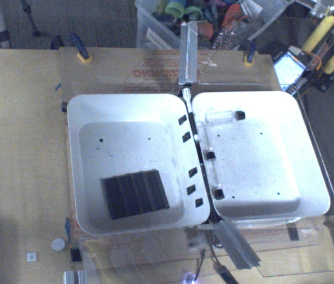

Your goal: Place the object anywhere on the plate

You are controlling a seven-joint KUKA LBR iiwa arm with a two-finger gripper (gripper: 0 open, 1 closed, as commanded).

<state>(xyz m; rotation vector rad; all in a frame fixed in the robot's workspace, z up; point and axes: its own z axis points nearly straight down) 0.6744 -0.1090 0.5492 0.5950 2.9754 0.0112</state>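
- In the left bin (pixel 84 158), near side, lies a dark ribbed plate (pixel 135 194), flat and square.
- In the right bin (pixel 309 158), far corner, lies a clear tube (pixel 224 116) with a dark cap: likely light, rigid, slippery, prone to rolling; best gripped across its middle.
- Its clear body blurs into the white floor.
- End effector: state cannot be told.
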